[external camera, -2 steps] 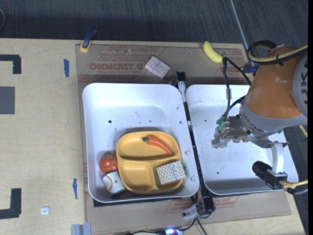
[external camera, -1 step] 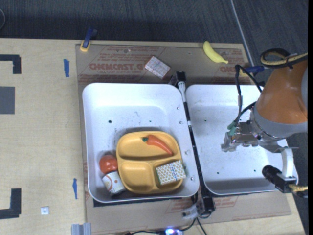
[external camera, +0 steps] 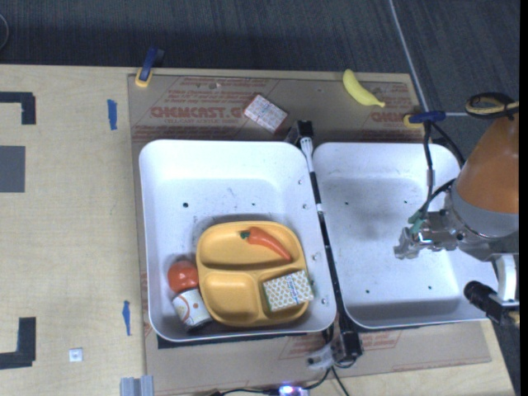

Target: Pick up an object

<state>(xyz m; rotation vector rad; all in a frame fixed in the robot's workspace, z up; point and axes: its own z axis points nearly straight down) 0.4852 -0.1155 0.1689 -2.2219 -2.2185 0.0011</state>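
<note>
Over at the right edge of the surface (external camera: 66, 246), the grey arm (external camera: 495, 180) with its orange band comes in above the right bin (external camera: 388, 304). Its pincer (external camera: 410, 242) hangs low over that bin's right side, close to the white floor, and nothing sits between its tips. Whether those tips are apart or together, I cannot tell; they're too small and blurred from this angle.

Now the left bin (external camera: 165, 188), and that's where the goods are. A yellow divided tray (external camera: 231, 291) lies toward the near edge of it. An orange carrot-shaped toy (external camera: 266, 241) rests in the tray's far compartment, tilted, and a patterned green-and-white pad (external camera: 287, 290) sits in the near right compartment. Just beside the tray's left rim, in the bin's near left corner, there's a red ball-like item (external camera: 181, 275) touching a small white cup-like piece (external camera: 191, 308) with orange markings. All of it well apart from the pincer, across the divide between the bins.

Beyond the bins, on the brown cardboard sheet (external camera: 190, 110) along the far edge, a yellow banana (external camera: 361, 89) lies near the right far corner, and a small checked packet (external camera: 265, 112) sits near the middle. A blue-and-yellow clamp (external camera: 148, 64) grips the cardboard's far left corner.
</note>
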